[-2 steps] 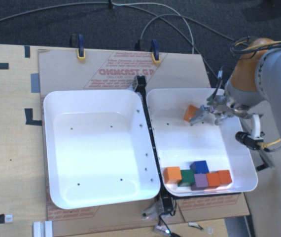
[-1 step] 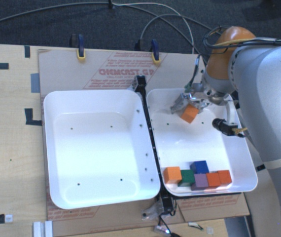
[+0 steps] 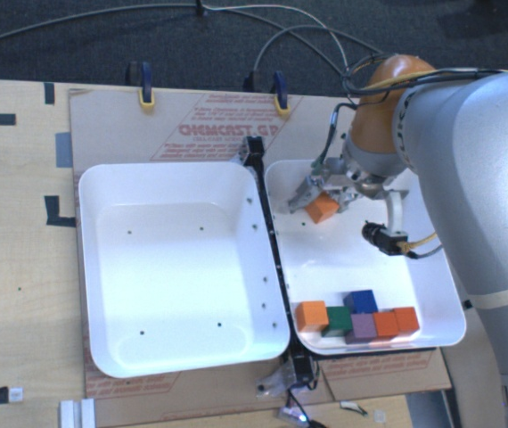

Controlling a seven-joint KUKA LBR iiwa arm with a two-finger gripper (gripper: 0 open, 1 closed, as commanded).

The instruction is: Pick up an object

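Note:
My gripper (image 3: 323, 198) hangs over the far left part of the right bin (image 3: 438, 280), reaching down from the orange-banded wrist (image 3: 381, 119). A small orange block (image 3: 323, 209) sits between its two fingers, tilted, and the gripper is shut on it. The block seems to be slightly above the bin floor. Along the near wall of the right bin lie several more blocks: an orange one (image 3: 311, 314), a green one (image 3: 336, 321), a blue one (image 3: 359, 301), a purple one (image 3: 362, 327) and two more orange ones (image 3: 395, 323).
The left bin (image 3: 86, 239) lies beside the right one, the two meeting at a black divider (image 3: 267, 230). The big grey arm (image 3: 468, 185) covers the right bin's right side. Cables (image 3: 397, 239) hang near the wrist. Two clamps (image 3: 147, 92) hold the cardboard at the back.

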